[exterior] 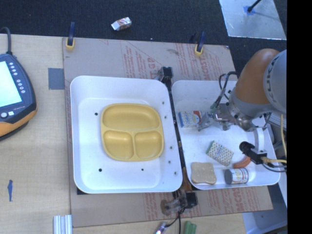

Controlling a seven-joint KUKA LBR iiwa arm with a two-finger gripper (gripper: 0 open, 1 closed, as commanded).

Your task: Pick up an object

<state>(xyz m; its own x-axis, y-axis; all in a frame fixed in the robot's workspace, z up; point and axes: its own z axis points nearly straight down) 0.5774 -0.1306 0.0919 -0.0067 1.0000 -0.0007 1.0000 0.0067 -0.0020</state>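
Note:
My gripper (208,121) hangs over the upper middle of the right bin (195,89), at the end of the grey arm with the orange band (256,77). Just left of it lies a small white packet with blue and red print (189,118), close to the gripper tip; whether they touch I cannot tell. Below it, a speckled green-white sponge (220,153) lies tilted. A slice of bread (203,173) rests at the bin's front edge, beside a small jar lying on its side (237,175) and an orange sausage-like piece (241,163).
The left bin (83,130) holds a yellow divided plate (131,131). A teach pendant (12,94) lies at the far left of the bench. Cables and a black part (253,151) hang near the right bin's right edge. A crumpled wrapper (121,24) sits on the dark floor beyond.

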